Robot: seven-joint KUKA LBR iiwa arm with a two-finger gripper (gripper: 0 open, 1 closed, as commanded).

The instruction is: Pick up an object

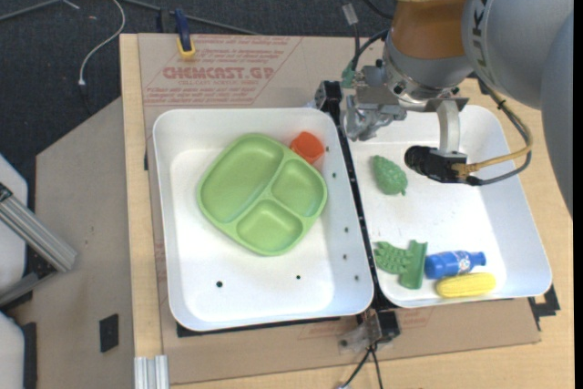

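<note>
Progress on the pick is judged to be slight: no object is seen lifted, and every item is seen lying on a bin floor. Nearest the camera, along the front edge of the right bin [510, 223], a yellow corn-like piece [465, 285] is laid, with a blue bottle [453, 263] just behind it and a flat green toy [402, 262] just to their left. Further back in the same bin a knobbly green piece [389, 176] is found on its own, apart from the front group. It is taken to be the likeliest target, since it is the item closest to the claw.

The claw [364, 121] is seen further back again, hanging over the rear left corner of the right bin, close to the divide between the two bins. Nothing is seen held by it, and whether it is open or closed cannot be told from this angle. Nearly everything is therefore judged to be left: the claw has to be brought over an item, lowered, closed and raised.

In the left bin [182, 196] a green divided plate [262, 193] is laid across the middle, and a small orange item [308, 145] is tucked against its far edge. The bin walls beside the claw are judged to be the main hindrance to any descent there.

Beyond the bins a cardboard sheet with red lettering [219, 68] is spread on the counter [82, 232], a blue and yellow clamp [185, 39] is fixed at its far edge, and a dark floor [46, 32] is seen behind.
</note>
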